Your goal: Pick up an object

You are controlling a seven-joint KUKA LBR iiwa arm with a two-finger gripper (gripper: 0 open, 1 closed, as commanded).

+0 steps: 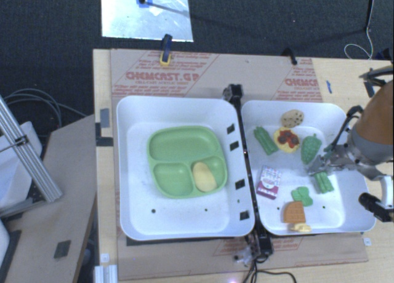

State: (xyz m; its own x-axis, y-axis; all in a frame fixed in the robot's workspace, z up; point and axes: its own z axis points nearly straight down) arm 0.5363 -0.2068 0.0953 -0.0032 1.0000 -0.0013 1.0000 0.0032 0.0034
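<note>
Objects for picking lie scattered in your right bin (335, 115), where the gripper (317, 166) hovers low among them. Nearest its tip, just below, lies a small green block (323, 183), and just above sits a green pepper-shaped toy (311, 147). Whether anything is caught at the tip cannot be told from this angle; it looks to hang just beside those two green pieces.

Also in the right bin: a speckled cookie (292, 117) near the far wall, a yellow piece with red topping (287, 139) below it, a long green vegetable (265, 140) to its left, a pink-and-white packet (269, 182) near the divider, a green leafy piece (301, 194), and an orange waffle-like piece (294, 213) by the near wall.

Your left bin (135, 171) holds a green divided tray (166, 146). A pale yellow oval piece (204, 177) rests in its lower right compartment.

The arm (375, 128) enters from the right, above the right bin's edge.
</note>
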